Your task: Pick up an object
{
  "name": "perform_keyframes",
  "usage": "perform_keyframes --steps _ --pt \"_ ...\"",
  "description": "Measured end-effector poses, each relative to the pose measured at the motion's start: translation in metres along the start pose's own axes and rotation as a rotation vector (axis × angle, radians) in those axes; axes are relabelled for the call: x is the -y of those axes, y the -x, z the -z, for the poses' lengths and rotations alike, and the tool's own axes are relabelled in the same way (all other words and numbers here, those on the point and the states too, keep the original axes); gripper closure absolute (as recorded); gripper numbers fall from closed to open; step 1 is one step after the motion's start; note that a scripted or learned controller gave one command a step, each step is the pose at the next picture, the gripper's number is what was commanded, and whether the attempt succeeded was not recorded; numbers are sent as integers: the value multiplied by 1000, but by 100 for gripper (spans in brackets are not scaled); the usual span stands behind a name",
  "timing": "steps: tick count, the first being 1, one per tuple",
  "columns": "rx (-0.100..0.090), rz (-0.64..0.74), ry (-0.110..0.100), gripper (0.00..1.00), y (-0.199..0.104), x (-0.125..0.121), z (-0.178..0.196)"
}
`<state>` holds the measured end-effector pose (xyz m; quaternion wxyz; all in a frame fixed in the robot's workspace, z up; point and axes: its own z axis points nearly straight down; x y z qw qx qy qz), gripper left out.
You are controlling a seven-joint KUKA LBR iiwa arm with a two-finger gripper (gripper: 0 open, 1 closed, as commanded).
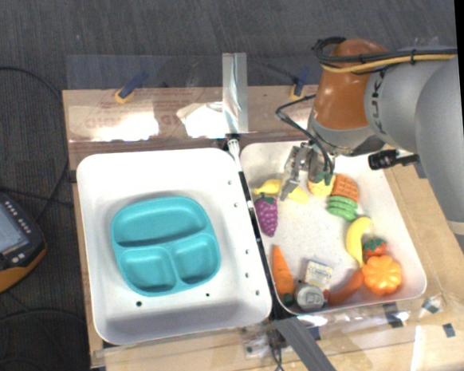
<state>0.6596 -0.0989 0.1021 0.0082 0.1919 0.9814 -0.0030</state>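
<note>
1. While the arm point(385, 100) reaches in from three o'clock, the gripper point(305, 169) hangs over the right bin's point(406, 231) twelve o'clock end.
2. Whether it grips anything, I cannot tell.
3. Yellow toy point(271, 188) lies just at its seven o'clock, purple grapes point(266, 214) beyond.
4. Left bin point(101, 255) holds a teal tray point(166, 243).

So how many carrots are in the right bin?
2: one carrot lies by the bin's left wall, another beside the end effector. Others may be hidden.

A teal tray point(166, 243) is showing against its white left bin point(96, 191). Right of it, purple grapes point(266, 213), an orange pumpkin point(381, 274) and a yellow banana point(357, 237) are glowing.
</note>
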Motion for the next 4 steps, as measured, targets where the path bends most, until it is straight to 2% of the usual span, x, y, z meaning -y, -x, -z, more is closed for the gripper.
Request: perform_keyframes --steps 1,2,3,4 --pt "-14 -144 1 100 -17 -51 83" --pt "-15 -194 1 100 -26 -74 109" --pt "-12 -193 0 100 -26 -75 118" --pt "-19 -385 -2 100 -112 -74 134"
